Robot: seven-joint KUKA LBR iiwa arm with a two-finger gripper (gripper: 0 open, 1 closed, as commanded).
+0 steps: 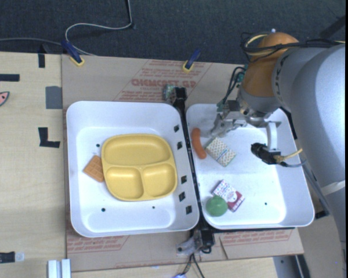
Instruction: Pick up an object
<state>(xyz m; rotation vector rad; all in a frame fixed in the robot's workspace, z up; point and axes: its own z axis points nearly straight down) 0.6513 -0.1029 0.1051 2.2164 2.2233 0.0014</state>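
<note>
Lying nearest the camera in the right white bin [290, 213] are a small round green ball [216, 206] and, touching it on its right, a small red and white packet [228, 195]. Further up in the same bin, a small white box with a dotted pattern [221, 152] lies tilted, and just beside it on the left is an orange carrot-shaped piece [198, 143], close to the bin's left wall. The gripper [223, 126] of the grey arm is just above the dotted box, at its upper edge; whether the gripper is parted or closed cannot be told, and nothing is seen lifted.

The left white bin [81, 172] holds a yellow plastic plate with three compartments [139, 165], and a tan square cracker [94, 168] is partly under its left edge. Behind both bins, two blue and yellow clamps [74, 54] sit on the cardboard sheet [122, 80].
</note>
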